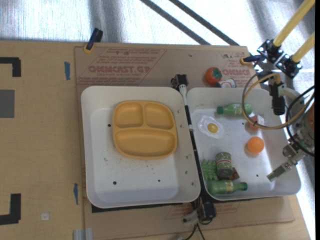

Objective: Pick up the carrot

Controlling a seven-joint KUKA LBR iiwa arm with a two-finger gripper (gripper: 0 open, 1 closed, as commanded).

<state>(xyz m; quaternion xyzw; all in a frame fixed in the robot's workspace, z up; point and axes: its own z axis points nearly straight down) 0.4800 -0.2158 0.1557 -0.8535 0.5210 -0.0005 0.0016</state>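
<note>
Gripper, open or closed cannot be told, sits right of the orange. What looks like the carrot lies just above the orange, up-left of the gripper, its axis unclear.

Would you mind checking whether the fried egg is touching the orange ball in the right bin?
Apart. The camera view shows bare white bin floor between the fried egg and the orange ball.

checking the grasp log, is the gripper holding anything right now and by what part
Nothing visibly held. The gripper sits at the right bin's lower right edge, apart from the orange ball.
</note>
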